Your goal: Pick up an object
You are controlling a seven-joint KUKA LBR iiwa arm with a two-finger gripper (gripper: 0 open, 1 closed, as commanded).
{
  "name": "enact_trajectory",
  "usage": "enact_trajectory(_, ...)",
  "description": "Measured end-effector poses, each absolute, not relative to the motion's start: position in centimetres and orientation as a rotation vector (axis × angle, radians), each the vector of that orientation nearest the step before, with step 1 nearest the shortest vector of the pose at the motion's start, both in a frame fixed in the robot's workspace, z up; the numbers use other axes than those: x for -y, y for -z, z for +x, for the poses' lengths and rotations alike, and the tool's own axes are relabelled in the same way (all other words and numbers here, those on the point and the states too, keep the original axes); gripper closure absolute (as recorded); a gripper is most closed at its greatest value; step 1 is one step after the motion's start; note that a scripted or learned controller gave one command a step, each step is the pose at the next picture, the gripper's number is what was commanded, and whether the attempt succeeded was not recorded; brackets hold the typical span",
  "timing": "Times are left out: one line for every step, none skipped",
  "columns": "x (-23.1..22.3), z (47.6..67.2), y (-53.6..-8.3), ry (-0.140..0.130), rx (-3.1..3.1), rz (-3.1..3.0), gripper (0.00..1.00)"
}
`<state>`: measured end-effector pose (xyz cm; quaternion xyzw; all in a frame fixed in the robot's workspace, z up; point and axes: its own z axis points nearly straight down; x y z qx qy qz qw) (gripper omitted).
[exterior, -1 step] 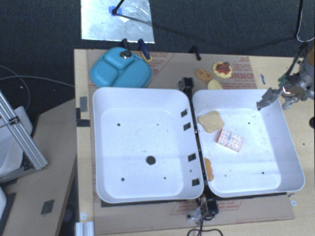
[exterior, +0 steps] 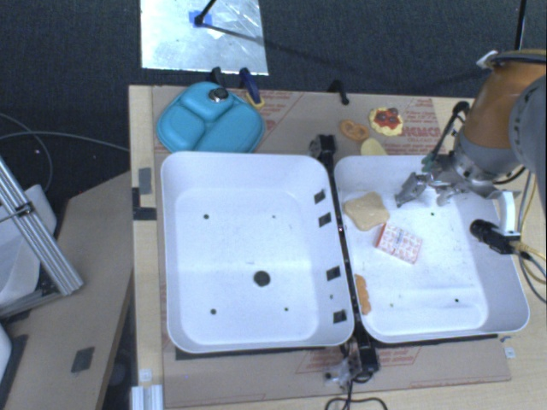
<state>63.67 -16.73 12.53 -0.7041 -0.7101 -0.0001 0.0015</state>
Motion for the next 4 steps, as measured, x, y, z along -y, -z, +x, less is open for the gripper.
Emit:
enact_trajectory(14.3, 55.1, -9.0, 0.021, 2.232, -2.234, 0.00)
enact_trajectory(8.6, 60.9, -9.4, 0.015, 2.241, -2.217, 0.00)
enact_trajectory(8.5, 66.7, -9.8, 0.010, 2.234, -2.220, 0.00)
enact_trajectory(11.1, 61.8, -8.9, 0.016, 2.225, -2.230, 0.00)
